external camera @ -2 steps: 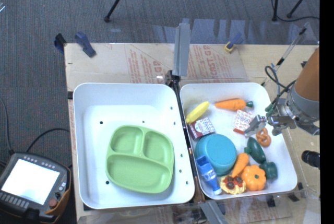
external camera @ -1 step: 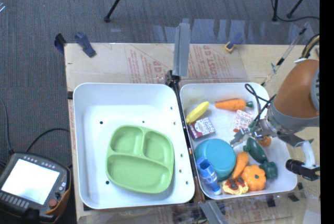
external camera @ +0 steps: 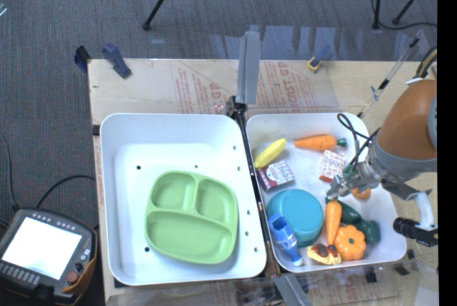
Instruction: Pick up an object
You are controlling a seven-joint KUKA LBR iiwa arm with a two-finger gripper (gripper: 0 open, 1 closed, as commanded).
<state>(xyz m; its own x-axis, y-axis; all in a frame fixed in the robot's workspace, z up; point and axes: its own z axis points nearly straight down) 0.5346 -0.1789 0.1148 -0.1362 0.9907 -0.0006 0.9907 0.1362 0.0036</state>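
Observation:
The right bin [external camera: 371, 133] holds toy food: a yellow banana [external camera: 270, 153], a carrot [external camera: 315, 143] at the back, a red-and-white box [external camera: 275, 174], a small red-and-white packet [external camera: 330, 165], a blue bowl [external camera: 297, 214], a blue bottle [external camera: 284, 237], a second carrot [external camera: 333, 220], an orange pumpkin [external camera: 350, 243] and a pizza slice [external camera: 323, 253]. My gripper [external camera: 345, 185] hangs low over the right side of this bin, just above the second carrot's top and beside a small orange piece [external camera: 361, 192]. I see nothing clearly between its tips.
The left bin [external camera: 118, 148] carries a green divided plate [external camera: 192, 216]. A dark green item [external camera: 360, 222] lies by the pumpkin. A grey post [external camera: 248, 69] stands behind the bins' shared wall. A tablet [external camera: 41, 249] sits at the lower left.

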